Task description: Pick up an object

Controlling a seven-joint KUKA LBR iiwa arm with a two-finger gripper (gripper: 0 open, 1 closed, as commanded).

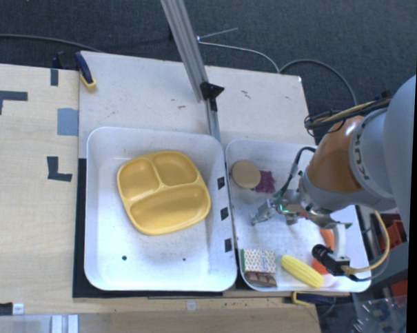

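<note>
The tool [265,214] sits low in the right bin [259,239], over bare floor near the bin's middle. It appears as a small tangle of grey metal with a green glint, and whether it is spread or pressed together cannot be told. Nothing can be made out in its grip.

The nearest things lie just up from it: a tan round disc [246,174] with a purple item [266,181] touching its right side. The purple item is too small and blurred to name. At the bin's near edge a patterned block [261,267] lies beside a yellow corn cob [301,270].

The arm's grey and orange bulk covers the right part of this bin. An orange scrap [327,237] peeks out from under it, its shape cut off.

In the left bin [99,220], a yellow divided plate [164,192] lies in full view. Both bins rest on the bench [142,104].
</note>
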